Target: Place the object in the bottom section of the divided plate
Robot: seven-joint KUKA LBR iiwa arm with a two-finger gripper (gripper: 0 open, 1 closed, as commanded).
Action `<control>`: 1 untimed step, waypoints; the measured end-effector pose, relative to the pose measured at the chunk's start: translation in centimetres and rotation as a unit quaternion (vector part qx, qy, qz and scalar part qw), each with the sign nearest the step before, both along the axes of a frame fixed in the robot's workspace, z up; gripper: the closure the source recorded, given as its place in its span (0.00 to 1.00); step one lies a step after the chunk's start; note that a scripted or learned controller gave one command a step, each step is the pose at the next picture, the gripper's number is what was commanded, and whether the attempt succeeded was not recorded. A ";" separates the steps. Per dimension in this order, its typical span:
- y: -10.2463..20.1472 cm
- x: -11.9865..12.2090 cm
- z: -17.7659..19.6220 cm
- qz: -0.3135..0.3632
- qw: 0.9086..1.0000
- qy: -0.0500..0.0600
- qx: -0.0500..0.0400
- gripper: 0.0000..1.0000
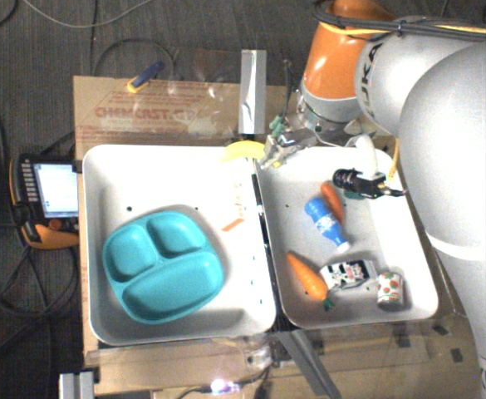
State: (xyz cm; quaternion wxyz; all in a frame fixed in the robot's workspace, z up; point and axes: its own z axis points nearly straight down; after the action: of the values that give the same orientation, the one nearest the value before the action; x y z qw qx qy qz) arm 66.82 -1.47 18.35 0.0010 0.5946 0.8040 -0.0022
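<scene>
1. You have two shallow white bins point(93, 189) on a bench above dark carpet.
2. Your gripper point(277, 150) hovers at their far divider; I cannot tell its opening or load.
3. Yellow curved object point(244, 150) lies just left of it; turquoise divided plastic plate point(164, 264) sits nearer, left.

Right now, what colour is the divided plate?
Teal, plain, no pattern: divided plate in the left bin, camera view.

Teal divided plate point(164, 264) in left bin point(97, 177)
</scene>
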 end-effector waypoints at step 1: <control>3.7 -6.1 3.8 0.037 0.999 0.000 0.001 1.00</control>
State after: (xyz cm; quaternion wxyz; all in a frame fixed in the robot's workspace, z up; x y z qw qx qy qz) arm 60.68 2.23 22.17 0.0002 0.5647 0.8253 -0.0011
